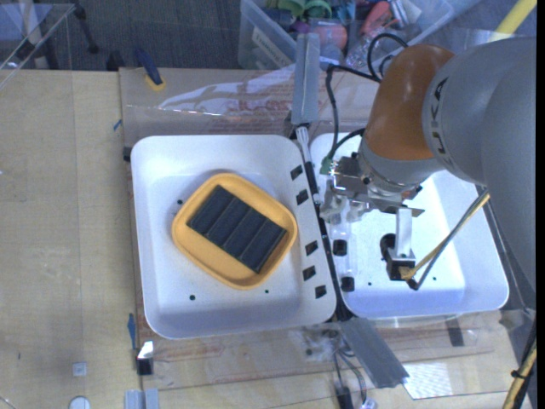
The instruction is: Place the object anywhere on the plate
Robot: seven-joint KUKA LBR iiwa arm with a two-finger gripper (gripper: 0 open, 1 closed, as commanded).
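A yellow, rounded-square plate (189, 239) lies in the left bin (162, 169), turned at an angle. On the plate rests a dark grey ridged slab (238, 224), lying flat and covering most of the plate's middle. My gripper (341, 210) hangs over the left side of the right bin (477, 288), close to the divider between the bins and to the right of the plate. Nothing shows in the gripper.
Small black clips (308, 273) line the divider between the bins. A clear tub of coloured toys (341, 7) stands behind the bins. The grey arm with its orange band (409, 100) covers the back of the right bin.
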